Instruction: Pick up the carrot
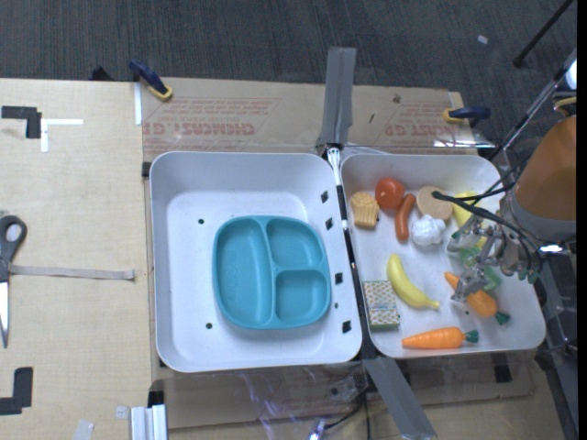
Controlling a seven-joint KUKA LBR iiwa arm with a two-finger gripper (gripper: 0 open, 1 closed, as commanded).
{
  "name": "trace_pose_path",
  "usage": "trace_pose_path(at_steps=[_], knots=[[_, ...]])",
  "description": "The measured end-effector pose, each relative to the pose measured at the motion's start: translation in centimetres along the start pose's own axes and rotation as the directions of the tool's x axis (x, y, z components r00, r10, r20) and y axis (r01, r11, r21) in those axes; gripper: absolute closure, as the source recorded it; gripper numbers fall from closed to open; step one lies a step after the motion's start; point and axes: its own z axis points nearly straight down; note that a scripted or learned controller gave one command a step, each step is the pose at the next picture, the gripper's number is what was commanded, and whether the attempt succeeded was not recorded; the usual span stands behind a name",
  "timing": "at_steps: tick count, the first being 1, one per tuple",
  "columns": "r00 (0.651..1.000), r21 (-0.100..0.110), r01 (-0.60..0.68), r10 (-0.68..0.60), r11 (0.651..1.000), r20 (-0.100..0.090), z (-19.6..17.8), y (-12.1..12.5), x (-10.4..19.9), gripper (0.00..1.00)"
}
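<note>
I am hovering my gripper [472,278] over the right bin [523,342], but I cannot tell how the jaws are standing. The carrot [435,339] is lying near the front wall, so I should be lowering straight above its middle, across its length.

Count, camera view — two white bins [174,273] side by side. Left bin: one teal divided plate [272,271]. Right bin: one carrot [435,339], one banana [409,282], one tomato [389,192], one corn cob [365,210], one sausage [404,217], one sponge [382,303]. Worktop — one pair of scissors [7,264], two clamps [150,78].
</note>
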Motion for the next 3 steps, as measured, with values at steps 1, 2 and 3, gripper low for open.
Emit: trace_pose_path(at_steps=[1, 2, 3], knots=[[1.0, 0.001, 0.005, -0.005, 1.0, 0.005, -1.1, 0.2, -0.2, 1.0], [0.964, 0.0, -0.266, 0.266, 0.964, 0.0, -4.9, 7.0, 3.3, 1.0], [0.998, 0.0, 0.056, -0.056, 0.998, -0.001, 0.1, 1.4, 5.2, 1.0]])
